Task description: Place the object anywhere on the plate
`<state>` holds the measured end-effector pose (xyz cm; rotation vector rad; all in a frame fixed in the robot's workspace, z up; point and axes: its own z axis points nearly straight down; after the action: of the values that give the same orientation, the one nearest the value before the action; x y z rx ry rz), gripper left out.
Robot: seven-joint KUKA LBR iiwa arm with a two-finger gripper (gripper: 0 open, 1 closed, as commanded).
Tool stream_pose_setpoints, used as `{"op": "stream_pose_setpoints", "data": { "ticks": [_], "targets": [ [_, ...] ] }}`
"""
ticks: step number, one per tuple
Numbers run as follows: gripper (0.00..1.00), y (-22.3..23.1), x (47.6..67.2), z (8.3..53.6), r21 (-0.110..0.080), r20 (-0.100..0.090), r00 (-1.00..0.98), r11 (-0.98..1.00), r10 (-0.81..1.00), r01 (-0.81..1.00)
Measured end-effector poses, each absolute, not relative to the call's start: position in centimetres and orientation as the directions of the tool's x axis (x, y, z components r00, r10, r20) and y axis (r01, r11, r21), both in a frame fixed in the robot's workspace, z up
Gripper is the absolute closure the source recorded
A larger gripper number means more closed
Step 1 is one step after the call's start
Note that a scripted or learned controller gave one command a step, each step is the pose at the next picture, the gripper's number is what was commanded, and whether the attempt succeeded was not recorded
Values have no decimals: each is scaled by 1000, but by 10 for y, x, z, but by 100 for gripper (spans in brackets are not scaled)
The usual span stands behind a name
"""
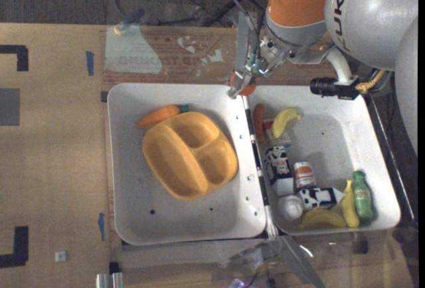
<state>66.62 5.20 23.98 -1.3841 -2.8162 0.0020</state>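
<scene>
Two shallow white bins sit side by side on the surface, and my arm comes in over the far right corner. My tool (pixel 240 86) hangs just above the far end of the ridge where the two bins meet. Something small and orange-red (pixel 247 89) shows right at its tip, but I cannot tell whether it sits between the fingers or lies behind them, nor whether the fingers are wide or narrow.

In the left bin (pixel 126 167) the yellow divided plate (pixel 189 154) lies tilted near the middle, with three compartments. A toy carrot (pixel 158 115) lies just beyond the plate's far edge, touching or nearly touching its rim, with its green top pointing toward the dividing ridge.

The right bin (pixel 332 134) holds the clutter. A reddish piece (pixel 259 114) and a banana (pixel 285 119) lie near its far left corner. Below them, along the left wall, stands a small cow-print carton (pixel 275 162), with a small can (pixel 304 174) beside it. Toward the near edge lie a white ball (pixel 290 206), a second cow-print carton (pixel 317 198), another banana (pixel 323 217), and a green bottle (pixel 361 195) in the near right corner
</scene>
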Motion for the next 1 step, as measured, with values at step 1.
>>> {"op": "stream_pose_setpoints", "data": {
  "ticks": [1],
  "targets": [
    [100, 97, 628, 279, 0, 3, -883, 883, 469, 469]
  ]
}}
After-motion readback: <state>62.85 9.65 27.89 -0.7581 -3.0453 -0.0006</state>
